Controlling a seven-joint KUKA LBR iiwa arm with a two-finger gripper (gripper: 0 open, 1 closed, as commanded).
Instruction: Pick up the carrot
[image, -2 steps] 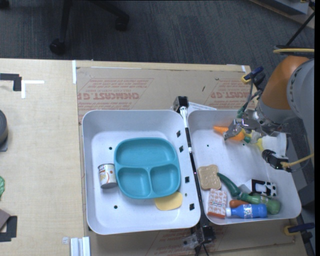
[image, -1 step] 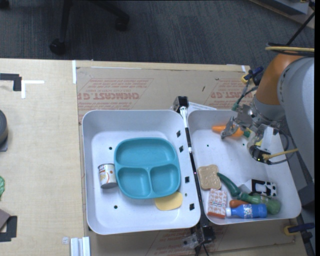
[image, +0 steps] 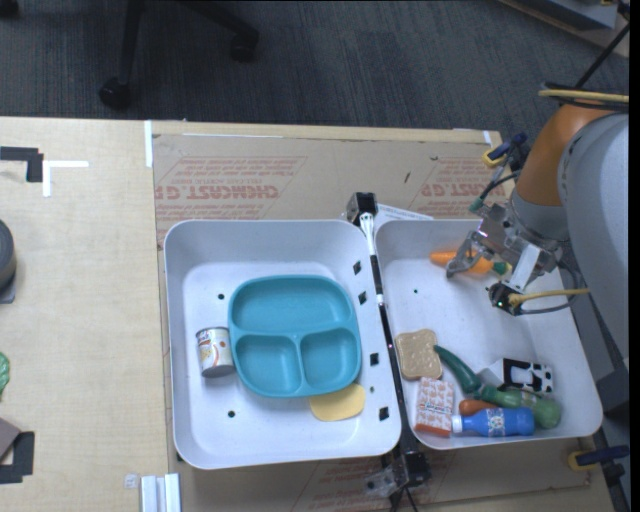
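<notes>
The carrot (image: 443, 258) is a small orange piece near the far wall of the right bin (image: 420, 280). My gripper (image: 466, 266) reaches in from the right and sits over the carrot's middle. Orange shows on both sides of the dark fingers (image: 458, 267), which are closed on it. The carrot's pointed tip sticks out to the left. I cannot tell whether it is lifted off the bin floor.
The right bin's near end holds a toast slice (image: 417, 352), a red-and-white carton (image: 434, 405), a blue bottle (image: 495, 422) and green items (image: 458, 364). The left bin holds a teal divided plate (image: 295, 335), a small can (image: 213, 352) and a yellow slice (image: 337, 403).
</notes>
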